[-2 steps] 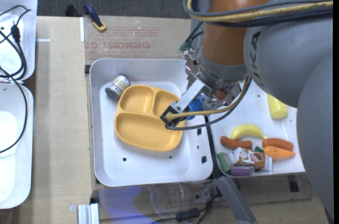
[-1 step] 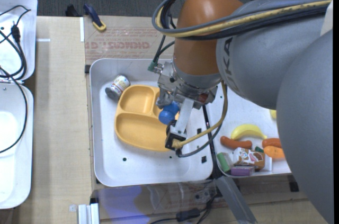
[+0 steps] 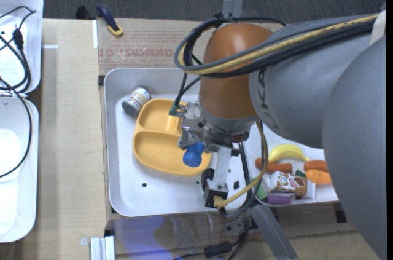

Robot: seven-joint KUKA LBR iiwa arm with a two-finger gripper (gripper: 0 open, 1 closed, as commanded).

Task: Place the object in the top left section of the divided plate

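On the bench, from where I stand, largest item first:

Arm (image 3: 319, 86): grey, with an orange band, reaching in from the right and covering much of the right-hand bin (image 3: 116, 148). Yellow and black cables loop over the band.

Bin: white, shallow, holding everything listed below.

Cardboard (image 3: 153, 47): flat sheet behind the bin, with red print, reversed and too faint to read.

Plate (image 3: 153, 136): yellow, divided, lying left of centre in the bin; its right side is hidden under the wrist.

Gripper (image 3: 195, 143): hanging at the plate's right edge; whether it is open or closed cannot be told from here.

Pile at the bin's right end: banana (image 3: 287, 153), carrot (image 3: 318, 175), a small printed carton (image 3: 284, 182) with no legible wording, and a purple block (image 3: 280, 197).

Can (image 3: 135, 101): silver, on its side, touching the plate's upper left rim, long axis running from lower left to upper right. Its label cannot be read.

Blue object (image 3: 193, 156): small and rounded, at the plate's lower right edge just below the gripper. No clear long axis or heading can be made out. Whether it is gripped cannot be judged.
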